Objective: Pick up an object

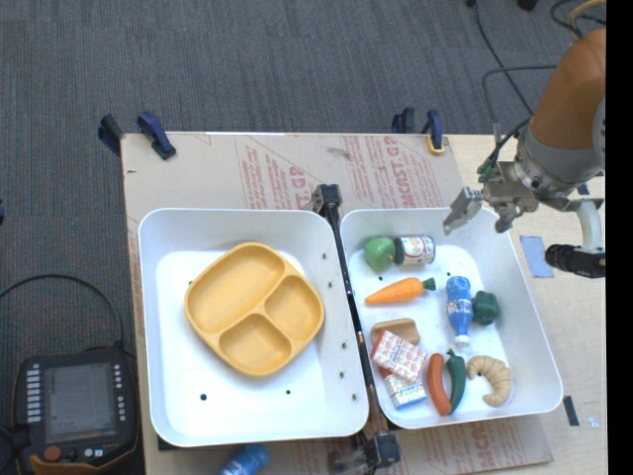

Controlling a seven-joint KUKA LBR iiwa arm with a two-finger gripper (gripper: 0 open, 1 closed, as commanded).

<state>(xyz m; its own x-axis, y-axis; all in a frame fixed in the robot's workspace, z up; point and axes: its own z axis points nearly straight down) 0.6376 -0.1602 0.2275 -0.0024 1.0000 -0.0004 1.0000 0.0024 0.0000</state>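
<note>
My gripper point(483, 212) hangs open above the back right corner of the right bin point(534, 339), with nothing between its fingers. Below and left of it in that bin lie a green apple point(378, 253), a small can point(415, 250), a carrot point(399, 290), a blue bottle point(458, 308) and a dark green piece point(485, 307). Nearer the front sit a red-and-white packet point(399, 355), a sausage point(438, 384), a green pepper point(456, 379) and a croissant point(494, 378).
The left bin point(163, 265) holds a yellow divided plate point(254, 308). Blue clamps point(155, 133) grip the board's back edge. A teach pendant point(67, 409) lies at the lower left, and a blue bottle point(242, 460) lies in front of the bins.
</note>
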